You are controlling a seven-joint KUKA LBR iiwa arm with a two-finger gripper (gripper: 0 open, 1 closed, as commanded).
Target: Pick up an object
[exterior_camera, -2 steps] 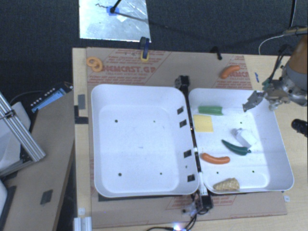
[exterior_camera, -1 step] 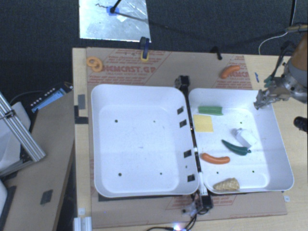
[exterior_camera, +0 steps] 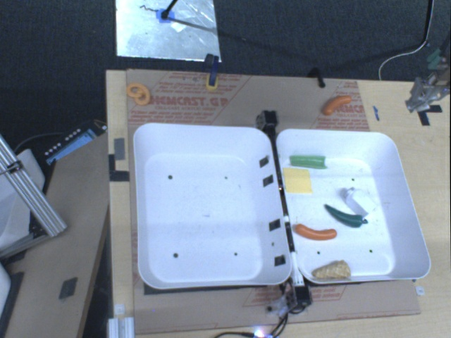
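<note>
The pick has not begun: the gripper (exterior_camera: 425, 97) hovers over the counter beyond the right bin (exterior_camera: 405, 189); its jaw state cannot be told. The next move requires descent onto one object, e.g. the orange sausage (exterior_camera: 315, 232) near the bin's front-left corner.

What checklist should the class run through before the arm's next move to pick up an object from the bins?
1. Objects available in the right bin: ok; green cucumber, yellow square, dark green pepper, orange sausage, tan piece.
2. Targets apart from one another: ok for the sausage; not ok for the pepper, which touches a white piece.
3. Tan piece away from the wall: not ok, it lies near the front rim.
4. Gripper above a bin: not ok, it is over the bench.
5. Fingers ready: cannot tell.
</note>
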